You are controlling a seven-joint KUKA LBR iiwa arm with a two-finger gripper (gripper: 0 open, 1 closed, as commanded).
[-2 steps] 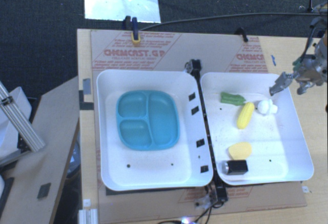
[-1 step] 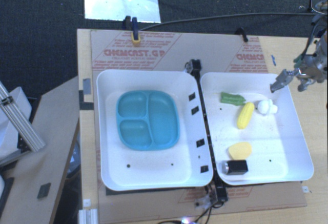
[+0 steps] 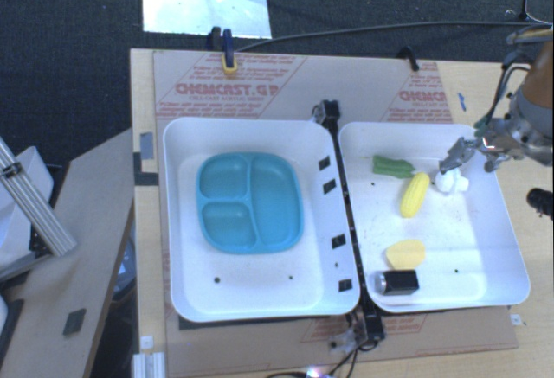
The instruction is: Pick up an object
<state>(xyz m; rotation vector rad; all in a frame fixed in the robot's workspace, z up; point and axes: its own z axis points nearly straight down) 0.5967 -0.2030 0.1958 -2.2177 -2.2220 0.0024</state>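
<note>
Yellow oblong object (image 3: pixel 415 194) – smooth, rounded

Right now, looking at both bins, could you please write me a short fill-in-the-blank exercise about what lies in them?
1. The blue divided plate lies in the ____ bin.
2. The yellow corn cob lies just below the ____ object.
3. The black box sits near the right bin's ____ edge.
4. The pincer hovers over the ____ bin.

Missing words: left; green; front; right
</note>
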